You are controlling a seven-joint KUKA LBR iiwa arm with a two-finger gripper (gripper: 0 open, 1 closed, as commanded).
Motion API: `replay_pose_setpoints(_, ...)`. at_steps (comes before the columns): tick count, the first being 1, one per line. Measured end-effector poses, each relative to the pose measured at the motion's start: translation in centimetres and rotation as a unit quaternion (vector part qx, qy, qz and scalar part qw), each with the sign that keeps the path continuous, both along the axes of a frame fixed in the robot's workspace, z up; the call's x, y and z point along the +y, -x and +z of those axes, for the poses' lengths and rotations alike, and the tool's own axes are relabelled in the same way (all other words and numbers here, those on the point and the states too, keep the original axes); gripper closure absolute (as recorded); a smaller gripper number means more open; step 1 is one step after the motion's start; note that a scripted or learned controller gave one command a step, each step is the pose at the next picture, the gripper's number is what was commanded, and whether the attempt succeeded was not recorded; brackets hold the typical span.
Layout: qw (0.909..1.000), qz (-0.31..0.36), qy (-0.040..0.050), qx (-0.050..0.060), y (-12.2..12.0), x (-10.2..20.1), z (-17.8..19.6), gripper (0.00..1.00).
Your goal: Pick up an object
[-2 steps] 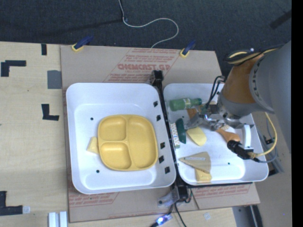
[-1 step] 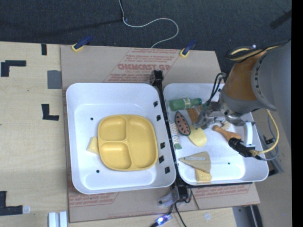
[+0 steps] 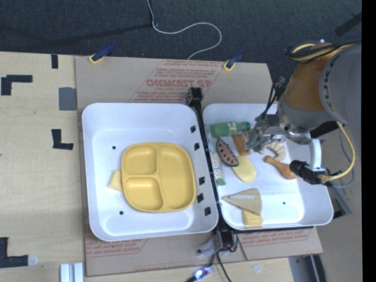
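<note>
The right bin (image 3: 314, 207) holds several toy foods. A green bottle (image 3: 230, 128) lies at its back left, with a watermelon slice (image 3: 227, 152) and a brown stick-like piece (image 3: 239, 144) just in front of it. Further forward lie a pale yellow oval piece (image 3: 245, 170), a tan sandwich wedge (image 3: 244, 200) and a small yellow block (image 3: 252, 218). An orange-brown piece (image 3: 281, 166) lies toward the right. My gripper (image 3: 260, 137) hangs low in the bin, right of the bottle and the brown piece and left of the orange-brown piece. No object is visibly in its grasp.
The left bin (image 3: 94, 157) holds a yellow divided plate (image 3: 158, 177) with a small yellow wedge (image 3: 114, 180) against the plate's left edge. The grey arm (image 3: 320, 93) covers the right bin's back right corner. Cardboard (image 3: 176, 81) lies under both bins.
</note>
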State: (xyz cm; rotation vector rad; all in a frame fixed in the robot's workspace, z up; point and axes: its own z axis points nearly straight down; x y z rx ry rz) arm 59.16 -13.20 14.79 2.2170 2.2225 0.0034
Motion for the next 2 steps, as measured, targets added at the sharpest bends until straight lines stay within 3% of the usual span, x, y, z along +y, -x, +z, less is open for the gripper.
replay_pose_setpoints(1, 1.0000, 0.000, 0.0004, -0.001, 0.2, 0.2, 6.3, 1.00)
replay_pose_setpoints(2, 1.0000, 0.000, -0.0003, 0.001, 0.1, 0.3, 7.7, 1.00)
